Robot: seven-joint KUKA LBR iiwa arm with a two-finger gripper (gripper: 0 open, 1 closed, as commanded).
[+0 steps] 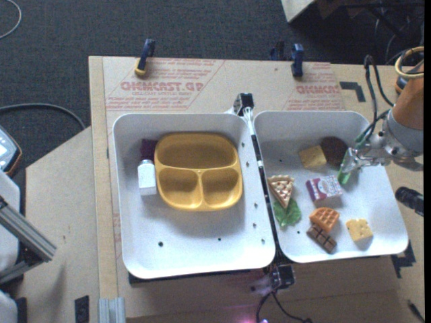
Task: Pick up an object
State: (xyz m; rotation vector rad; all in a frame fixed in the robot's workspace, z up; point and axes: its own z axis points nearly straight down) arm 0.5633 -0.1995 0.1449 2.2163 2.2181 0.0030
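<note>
Carton [324, 188] beside waffle [325, 218], cheese [359, 230], pizza slice [281, 189]

Bench [101, 180] — two white bins [195, 258] atop

One camera, fixed high above the bench [101, 180], looking down at a slant — both white bins fit in frame, left bin [128, 234] and right bin [387, 194] side by side. It sits far enough back to catch dark floor beyond — the arm [411, 123] enters from the right.
</note>
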